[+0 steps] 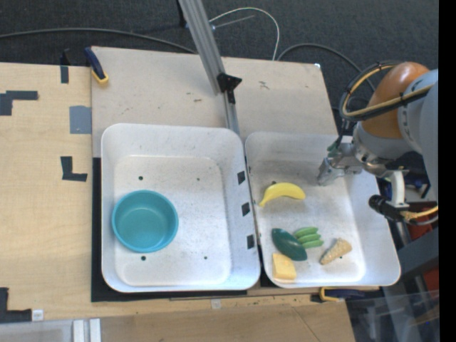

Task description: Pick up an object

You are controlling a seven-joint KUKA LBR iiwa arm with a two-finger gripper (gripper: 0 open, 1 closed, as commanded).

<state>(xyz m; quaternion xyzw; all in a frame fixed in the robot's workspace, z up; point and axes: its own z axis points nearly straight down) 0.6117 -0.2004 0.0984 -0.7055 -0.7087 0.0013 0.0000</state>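
Overhead slanted view of a bench bearing two shallow white bins side by side. The left bin (178,148) contains a blue bowl (144,221), standing upright in its lower left part. The right bin (370,262) contains five small objects. A yellow banana (282,192) lies near the bin's centre, curved side upward. Below it, toward the bin's near edge, a dark green object (288,244) lies touching a lighter green pod-shaped piece (308,235) on its right. A pale yellow block (283,267) sits just beside the dark green object, at the near edge of the bin. A tan cone-shaped piece (335,251) lies to the right of the green pieces, apart from them.

The arm (399,112), grey with an orange band, enters from the right and bends over the upper right part of the right bin. The gripper (329,173) points down at the bin floor, to the right of the banana and apart from it. Nothing is visible between its fingertips; whether the jaws are spread or closed cannot be told at this resolution, nor whether the tips touch the floor.

A slanted metal pole (203,34) runs from the top of the view to the gap between the bins. Cables (246,13) lie on the dark floor behind the bench.
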